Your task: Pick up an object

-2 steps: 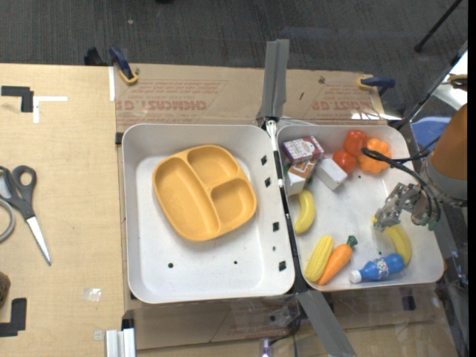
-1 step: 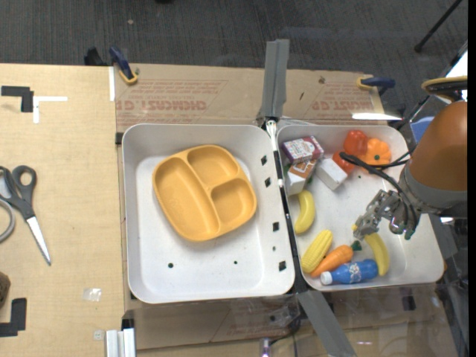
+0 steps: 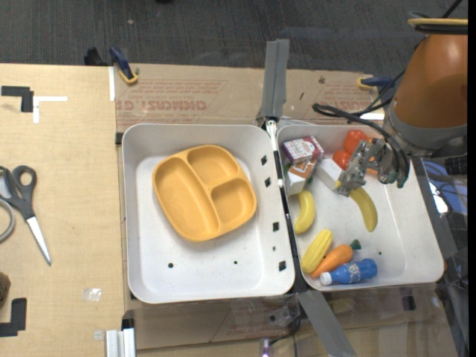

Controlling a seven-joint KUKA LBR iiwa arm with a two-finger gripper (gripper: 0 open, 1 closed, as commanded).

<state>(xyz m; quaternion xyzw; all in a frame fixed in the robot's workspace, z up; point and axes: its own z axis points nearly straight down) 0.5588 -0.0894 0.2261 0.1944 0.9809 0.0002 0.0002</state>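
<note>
Grip toy banana (image 3: 365, 207), likely light, stiff, smooth plastic, across its narrow mid-section; gripper (image 3: 355, 171) just above it in right bin (image 3: 424, 270), finger state indeterminate.

1 fixed camera is looking down at a slant from above the bench (image 3: 59, 199), taking in both bins: the left bin (image 3: 134, 222) with the tray (image 3: 204, 192), the right bin (image 3: 416, 259) under the fingers (image 3: 355, 171). It is sitting at middle distance, with the arm (image 3: 435, 80) entering from the right and floor showing along the top.
</note>
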